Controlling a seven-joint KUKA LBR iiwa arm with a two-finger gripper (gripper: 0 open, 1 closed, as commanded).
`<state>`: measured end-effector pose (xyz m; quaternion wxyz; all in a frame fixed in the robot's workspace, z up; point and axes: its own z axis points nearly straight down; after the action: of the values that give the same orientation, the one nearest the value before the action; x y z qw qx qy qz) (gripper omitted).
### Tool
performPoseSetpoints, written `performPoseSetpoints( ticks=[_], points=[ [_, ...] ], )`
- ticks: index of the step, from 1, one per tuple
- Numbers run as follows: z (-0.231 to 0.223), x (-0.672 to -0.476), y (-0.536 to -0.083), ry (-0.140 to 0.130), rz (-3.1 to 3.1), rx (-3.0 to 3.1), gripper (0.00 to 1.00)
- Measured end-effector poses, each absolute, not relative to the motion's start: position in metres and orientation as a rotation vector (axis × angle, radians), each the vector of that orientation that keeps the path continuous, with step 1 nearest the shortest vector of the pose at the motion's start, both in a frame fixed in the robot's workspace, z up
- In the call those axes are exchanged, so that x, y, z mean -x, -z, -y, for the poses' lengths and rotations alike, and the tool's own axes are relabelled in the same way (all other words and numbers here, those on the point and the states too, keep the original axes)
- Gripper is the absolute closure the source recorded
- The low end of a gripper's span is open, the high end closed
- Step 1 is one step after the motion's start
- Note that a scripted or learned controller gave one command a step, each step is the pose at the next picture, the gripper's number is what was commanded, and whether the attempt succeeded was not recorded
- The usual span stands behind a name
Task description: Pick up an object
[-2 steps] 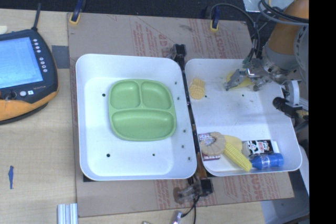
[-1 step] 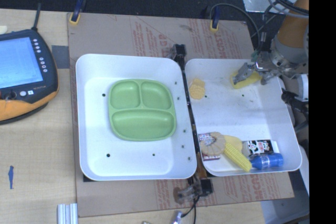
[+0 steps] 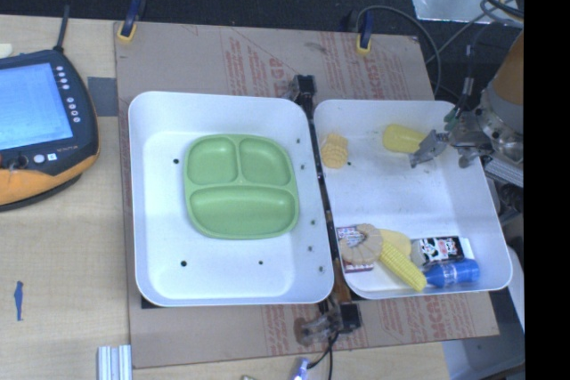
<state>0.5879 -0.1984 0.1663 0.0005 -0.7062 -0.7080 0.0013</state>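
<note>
Grey fingers spread apart, seemingly holding nothing | just right of yellow piece | right bin

Two white bins are seen side by side: the left bin and the right bin. One green divided plate is counted in the left bin. Six items are counted in the right bin: one yellow block, one ridged biscuit, one corn cob, one blue bottle, one small printed packet and one waffle-like piece
</note>
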Motion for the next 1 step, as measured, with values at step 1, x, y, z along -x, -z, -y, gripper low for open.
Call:
performPoseSetpoints(
  ticks=[1],
  points=[
    [0.1656,-0.5919,-0.1677,-0.006,2.225,2.212,0.00]
  ],
)
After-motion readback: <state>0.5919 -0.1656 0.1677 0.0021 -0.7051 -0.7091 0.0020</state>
